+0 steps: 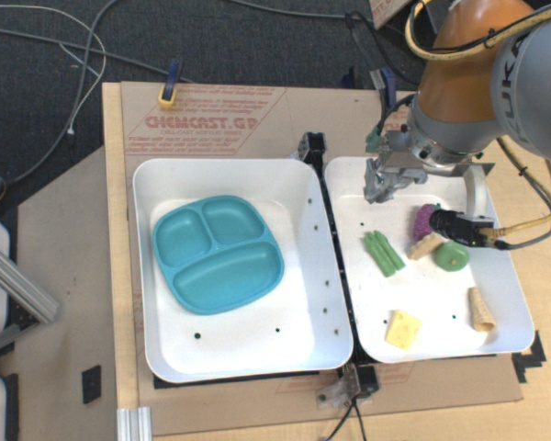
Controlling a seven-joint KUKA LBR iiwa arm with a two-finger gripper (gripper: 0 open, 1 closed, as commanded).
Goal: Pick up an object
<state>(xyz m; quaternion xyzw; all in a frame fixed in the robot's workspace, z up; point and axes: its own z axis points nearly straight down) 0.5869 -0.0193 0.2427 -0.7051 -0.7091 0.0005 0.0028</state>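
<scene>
**Hand over the far edge of the right bin, items grouped toward its near right**

I see the arm (482, 62) reaching in from the right, with the hand (382, 184) hanging over the far left part of the right bin (349, 274), close to the far rim and to the divide between the two bins. I cannot tell from here whether it is apart or together; nothing shows between its tips.

Below the hand the white floor of that bin is bare, and that is the most open room I have. Toward the near side lies a green bundle of sticks (383, 252), slanted, apart from the rest. To the right of it a purple piece (425, 218), a tan piece (423, 248) and a round green piece (454, 256) sit in a tight cluster, touching or nearly so, with a black fitting and cable (468, 230) of the arm just above them. That cluster is the crowded spot. A yellow block (403, 329) rests alone near the front rim, and a tan cone-like piece (480, 310) lies close to the right wall.

The left bin (151, 338) carries a teal divided plate (219, 252) around its middle, with free floor around it. Both bins rest on a cardboard sheet (202, 118) over the tabletop (544, 274).
</scene>
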